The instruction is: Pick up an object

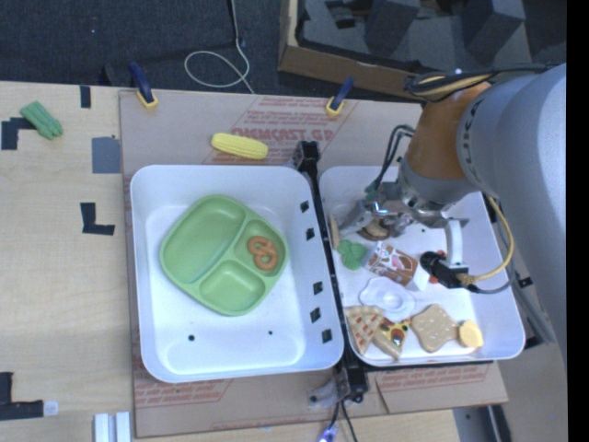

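My gripper (370, 217) is low in the upper left part of the right bin (497, 247), under the orange-banded wrist. A small brown item (374, 232) lies right beneath it, partly hidden. Just in front sit a green toy vegetable (352, 254) and a brown and white packet (394, 264). Nearer the front lie a fried egg (386, 296), a waffle (363, 324), a toast slice (433, 328) and a yellow piece (470, 335).
The left bin (166, 339) holds a green divided plate (207, 247) with a pretzel (263, 252) in one section. A corn cob (239, 145) lies on the cardboard behind the bins. A green toy (41, 119) rests on the bench at far left.
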Tool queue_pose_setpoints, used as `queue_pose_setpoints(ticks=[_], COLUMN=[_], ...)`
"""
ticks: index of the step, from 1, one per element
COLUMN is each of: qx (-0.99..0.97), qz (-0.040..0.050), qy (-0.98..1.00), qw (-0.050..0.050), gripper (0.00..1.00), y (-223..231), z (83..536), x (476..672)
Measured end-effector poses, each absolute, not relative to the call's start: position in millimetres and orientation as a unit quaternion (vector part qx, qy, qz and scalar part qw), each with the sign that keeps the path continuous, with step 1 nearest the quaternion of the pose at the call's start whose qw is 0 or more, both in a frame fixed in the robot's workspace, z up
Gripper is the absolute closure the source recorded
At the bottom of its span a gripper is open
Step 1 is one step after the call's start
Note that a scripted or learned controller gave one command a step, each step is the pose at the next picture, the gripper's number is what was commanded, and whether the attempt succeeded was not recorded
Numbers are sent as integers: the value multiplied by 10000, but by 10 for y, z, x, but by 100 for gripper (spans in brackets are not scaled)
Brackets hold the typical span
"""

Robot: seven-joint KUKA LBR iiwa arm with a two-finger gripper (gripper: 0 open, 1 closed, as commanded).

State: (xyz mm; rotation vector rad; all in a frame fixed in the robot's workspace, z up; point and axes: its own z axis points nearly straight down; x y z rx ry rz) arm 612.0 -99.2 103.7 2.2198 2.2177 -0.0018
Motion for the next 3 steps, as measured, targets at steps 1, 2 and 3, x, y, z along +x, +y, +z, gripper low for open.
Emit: queue_pose_setpoints(ticks=[1, 2, 3], qx=[7072, 7066, 7046], qz=[-47, -36, 23], qy=[7070, 7076, 7096], qw=[-24, -23, 4], gripper=[0, 100, 100], y=[-991, -983, -360], z=[836, 931, 1871], x=[6639, 6645, 6199])
